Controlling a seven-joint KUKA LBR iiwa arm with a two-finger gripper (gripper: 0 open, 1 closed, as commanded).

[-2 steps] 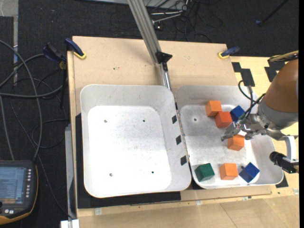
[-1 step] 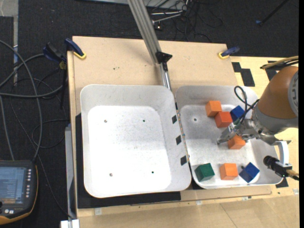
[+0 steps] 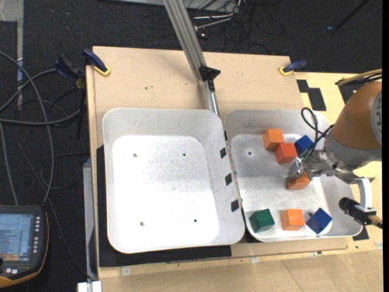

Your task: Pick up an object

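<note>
Several small blocks lie in the right white bin [image 3: 243,132]. An orange block [image 3: 273,139], a red-orange block [image 3: 285,153] and a blue block [image 3: 303,144] cluster near its far side. A green block [image 3: 262,219], an orange block [image 3: 293,219] and a blue block [image 3: 319,221] line its near edge. My gripper [image 3: 299,174] is low in the middle right of this bin, directly over a brownish-orange block [image 3: 298,183] that its tip partly hides. The arm's orange band [image 3: 358,117] rises at the right.
The left white bin [image 3: 115,126] stands beside the right one, with black clips along their shared edge. A slanted metal pole [image 3: 185,32] comes down to the bench behind the bins. Blue-yellow clamps [image 3: 97,62] hold the board's far corners.
</note>
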